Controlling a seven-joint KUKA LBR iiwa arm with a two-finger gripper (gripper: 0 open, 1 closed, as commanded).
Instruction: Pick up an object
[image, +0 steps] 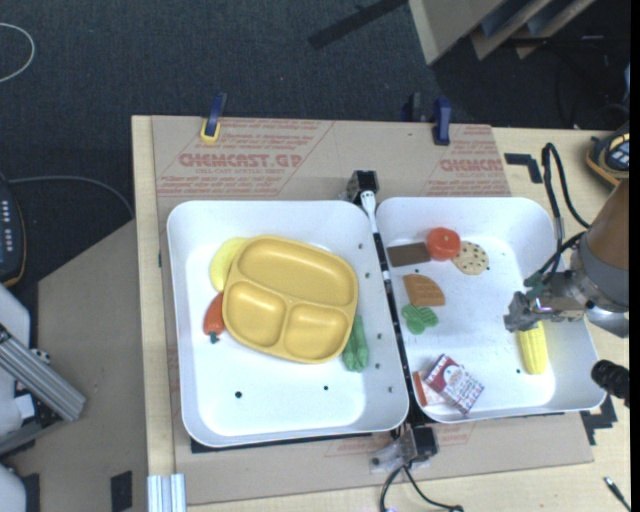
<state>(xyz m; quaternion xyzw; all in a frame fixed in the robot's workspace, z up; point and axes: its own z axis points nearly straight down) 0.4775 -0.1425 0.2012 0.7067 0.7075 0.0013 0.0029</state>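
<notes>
In the right bin (500, 215), my gripper (527, 312) hangs low near the right side, just above the top end of a yellow corn cob (534, 351) that lies on the bin floor. The cob's upper tip is hidden under the gripper. Further left in this bin lie a red tomato (443, 242), a speckled cookie (470, 259), a brown bar (408, 254), an orange bread slice (424, 290), a green vegetable (420, 319) and a red-and-white packet (450, 384).
The left bin (270, 405) holds a yellow divided tray (290, 298) lying over a yellow piece (224, 260), with a red pepper (214, 316) at its left and a green leafy piece (356, 347) at its right. Cables run past the right bin's far right corner (553, 180).
</notes>
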